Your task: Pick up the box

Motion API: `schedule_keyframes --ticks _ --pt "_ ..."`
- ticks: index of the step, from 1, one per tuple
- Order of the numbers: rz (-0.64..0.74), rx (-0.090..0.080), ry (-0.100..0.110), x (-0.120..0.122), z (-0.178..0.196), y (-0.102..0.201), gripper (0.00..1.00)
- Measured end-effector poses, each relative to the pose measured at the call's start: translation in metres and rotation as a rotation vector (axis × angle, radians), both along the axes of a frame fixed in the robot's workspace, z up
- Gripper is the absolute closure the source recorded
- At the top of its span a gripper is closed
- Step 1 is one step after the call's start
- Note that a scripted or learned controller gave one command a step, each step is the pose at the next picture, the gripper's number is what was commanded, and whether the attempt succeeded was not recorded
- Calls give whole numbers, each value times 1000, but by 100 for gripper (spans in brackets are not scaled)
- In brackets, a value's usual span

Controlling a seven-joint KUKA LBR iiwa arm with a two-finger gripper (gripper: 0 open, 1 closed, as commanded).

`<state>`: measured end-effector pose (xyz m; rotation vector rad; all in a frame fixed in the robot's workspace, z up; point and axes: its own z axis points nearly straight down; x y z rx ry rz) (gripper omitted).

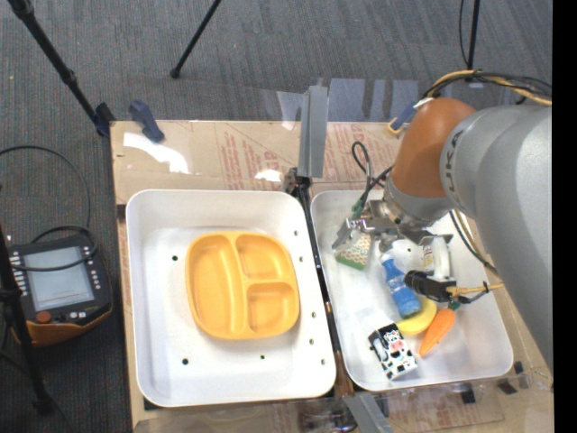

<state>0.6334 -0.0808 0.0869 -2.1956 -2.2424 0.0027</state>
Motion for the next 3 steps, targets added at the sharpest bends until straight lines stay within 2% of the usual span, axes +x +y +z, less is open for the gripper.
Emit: schedule_keyframes --ticks 1,2,3 --pt "0 2 4 0 8 1 100" --pt "143 0 -3 11 100 19 100" --pt "191 0 0 7 99 57 100"
